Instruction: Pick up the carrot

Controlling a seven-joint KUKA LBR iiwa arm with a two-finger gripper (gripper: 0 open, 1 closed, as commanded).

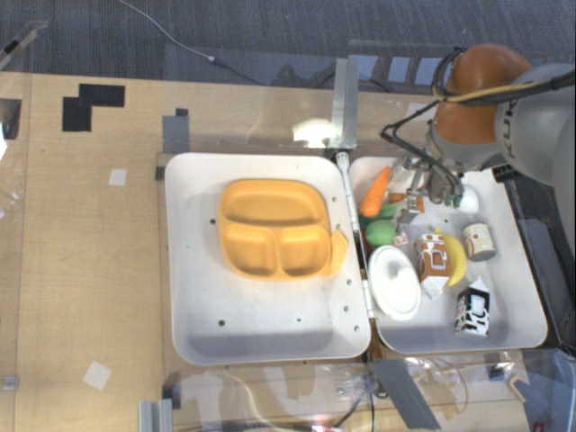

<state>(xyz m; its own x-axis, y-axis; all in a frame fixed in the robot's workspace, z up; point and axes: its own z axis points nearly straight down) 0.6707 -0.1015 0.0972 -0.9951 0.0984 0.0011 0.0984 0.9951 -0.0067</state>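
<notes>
Hand (416, 190) hovering over right bin (522, 268), just right of the carrot (374, 193); can't tell how far my hand is open, nothing visibly held. Carrot lies tilted at the bin's far-left corner, green thing (382, 232) just below it. Yellow tray (274, 228) sits in left bin (193, 268).

Left white bin (193, 268) holds a yellow three-compartment plastic tray (274, 229). Right white bin (517, 318): round white plate (394, 282), yellow banana (457, 261), black-and-white carton (472, 311), green rounded item (382, 233).
</notes>
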